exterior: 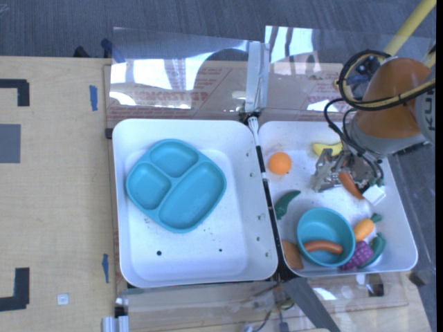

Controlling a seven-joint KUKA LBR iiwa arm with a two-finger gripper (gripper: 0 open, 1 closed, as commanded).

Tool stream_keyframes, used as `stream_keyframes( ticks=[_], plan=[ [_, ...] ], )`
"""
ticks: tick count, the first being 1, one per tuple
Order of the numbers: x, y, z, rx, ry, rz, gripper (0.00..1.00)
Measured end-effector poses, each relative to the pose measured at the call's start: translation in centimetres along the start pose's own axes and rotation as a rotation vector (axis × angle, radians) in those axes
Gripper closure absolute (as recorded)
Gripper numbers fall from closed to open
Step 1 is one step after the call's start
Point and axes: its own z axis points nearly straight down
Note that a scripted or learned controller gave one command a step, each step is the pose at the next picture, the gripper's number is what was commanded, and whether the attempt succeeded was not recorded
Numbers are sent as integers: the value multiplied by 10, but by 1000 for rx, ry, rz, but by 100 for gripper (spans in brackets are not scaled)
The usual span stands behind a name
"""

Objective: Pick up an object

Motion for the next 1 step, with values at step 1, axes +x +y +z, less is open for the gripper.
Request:
stream_keyframes(
  ticks=[1],
  plan=[
    [-47,-84,10,2,1,-4,100]
  ],
)
